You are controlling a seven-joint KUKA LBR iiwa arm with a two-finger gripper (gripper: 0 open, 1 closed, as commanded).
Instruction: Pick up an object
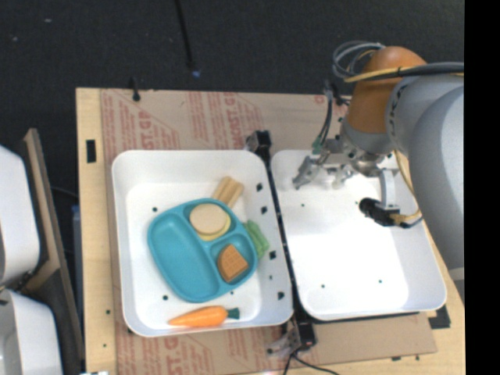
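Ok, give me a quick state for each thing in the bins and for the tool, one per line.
blue tray: flat in left bin, holding food pieces
round cracker: in tray's upper compartment
square waffle: in tray's lower right compartment
carrot: lying by bin's front wall
wooden block: lying behind tray
tool: over right bin's back edge, holding nothing visible

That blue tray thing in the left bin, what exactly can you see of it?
The turquoise plastic divided tray lies flat in the left white bin, turned at a slant to the bin's walls. It has rounded corners and raised ridges that split it into one long compartment and two smaller ones. A round tan biscuit-like disc sits in one small compartment, a brown waffle-textured square in the other. A green piece touches its right edge.
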